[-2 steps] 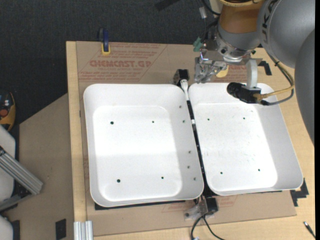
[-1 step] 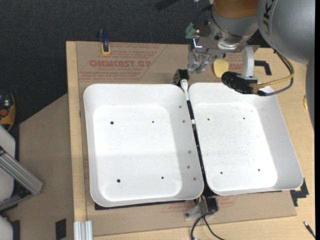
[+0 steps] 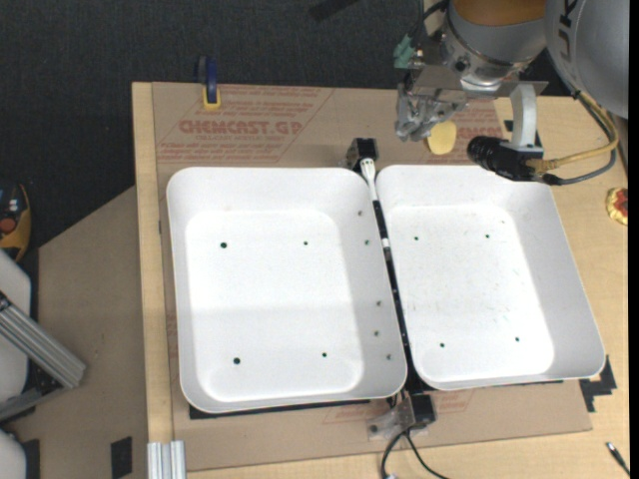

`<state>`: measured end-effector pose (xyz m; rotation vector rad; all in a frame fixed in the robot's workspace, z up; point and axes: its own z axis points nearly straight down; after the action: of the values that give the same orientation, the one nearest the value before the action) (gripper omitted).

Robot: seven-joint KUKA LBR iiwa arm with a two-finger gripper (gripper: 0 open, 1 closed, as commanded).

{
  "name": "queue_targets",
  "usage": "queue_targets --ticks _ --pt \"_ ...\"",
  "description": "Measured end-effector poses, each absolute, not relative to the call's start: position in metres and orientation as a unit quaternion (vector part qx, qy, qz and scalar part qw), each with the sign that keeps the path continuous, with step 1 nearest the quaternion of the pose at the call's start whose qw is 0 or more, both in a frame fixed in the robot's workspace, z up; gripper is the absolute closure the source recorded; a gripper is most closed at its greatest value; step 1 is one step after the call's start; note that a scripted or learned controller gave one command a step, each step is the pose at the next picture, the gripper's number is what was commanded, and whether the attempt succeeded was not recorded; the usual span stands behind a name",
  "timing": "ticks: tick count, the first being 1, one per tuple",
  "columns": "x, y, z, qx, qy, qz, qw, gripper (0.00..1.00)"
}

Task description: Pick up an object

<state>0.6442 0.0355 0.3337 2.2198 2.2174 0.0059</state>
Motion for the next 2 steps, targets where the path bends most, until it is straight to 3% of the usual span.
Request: queue_targets --ticks 1,2 --pt "0.655 0.107 0.252 0.705 0.709 -0.0025 -0.004 1.0" --pt "0.667 0.046 0.293 0.708 0.706 0.0017 0.003 1.0"
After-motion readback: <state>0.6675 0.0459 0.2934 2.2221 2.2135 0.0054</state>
